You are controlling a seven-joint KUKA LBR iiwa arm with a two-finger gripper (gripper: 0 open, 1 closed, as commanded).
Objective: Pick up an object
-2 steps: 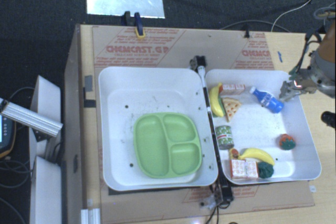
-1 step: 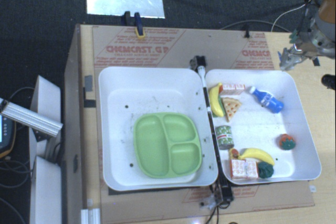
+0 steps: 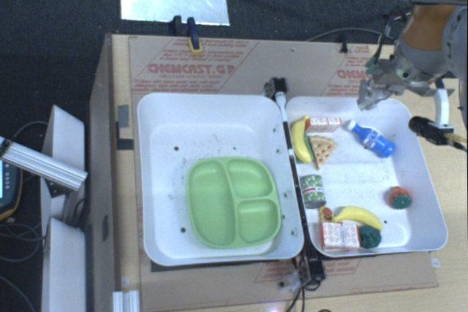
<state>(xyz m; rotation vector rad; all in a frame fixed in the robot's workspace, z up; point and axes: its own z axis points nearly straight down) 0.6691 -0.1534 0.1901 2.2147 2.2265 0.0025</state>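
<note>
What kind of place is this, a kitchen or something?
Probably a robotics lab, not a kitchen: a robot arm reaches over two white bins, and the banana and other food look like toys on a bench.

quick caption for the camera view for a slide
KUKA gripper poised over the far edge of the right bin of toy food, near a blue bottle; green divided plate in the left bin.

In the upper right of the frame the arm (image 3: pixel 431 25) shows a rounded orange band above grey wrist segments, looped grey cables beside it, and a pale metallic gripper (image 3: pixel 368 96) below.
</note>
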